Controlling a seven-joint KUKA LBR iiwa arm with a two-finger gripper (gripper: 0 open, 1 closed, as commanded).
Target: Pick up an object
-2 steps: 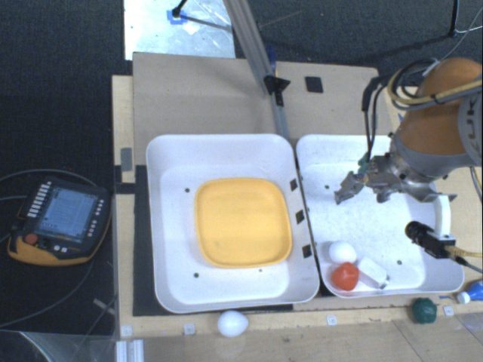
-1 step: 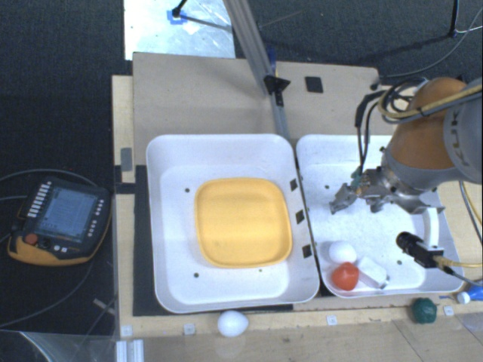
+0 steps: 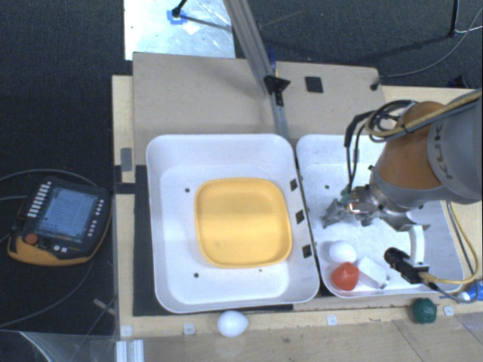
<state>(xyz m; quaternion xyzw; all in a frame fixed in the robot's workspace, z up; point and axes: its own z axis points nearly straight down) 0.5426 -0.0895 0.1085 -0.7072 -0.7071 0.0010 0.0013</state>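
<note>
Hangs low over the right bin (image 3: 317, 164) — the claw (image 3: 337, 213) at the end of the grey arm (image 3: 423, 168), metal tips aimed toward the middle divider. Impossible to tell whether those tips are apart or together; too small and too glinting to read. Nothing visibly between them.

Closest candidates for picking: a white ball (image 3: 341, 251) just below the claw, and a red ball (image 3: 346, 276) right past it, farther down toward the near rim. Touching or nearly touching each other, those two. Beside the red ball, away from the divider, a small white block (image 3: 373, 271) lying at a slant, long axis running from up-left to down-right. Round shapes, so no long axis to line up on for either ball — only the block asks for a matched wrist angle.

Judging from this, a short drop and a slight shift toward the near rim for the white ball; crowding from the red ball a likely nuisance.

Across the divider from the claw, the left bin (image 3: 170, 225), with a yellow plate (image 3: 243, 221) flat in its middle.

Outside both bins, beyond the near rims: a white egg (image 3: 232, 323) below the left bin and a green ball (image 3: 423, 310) below the right bin's corner.
</note>
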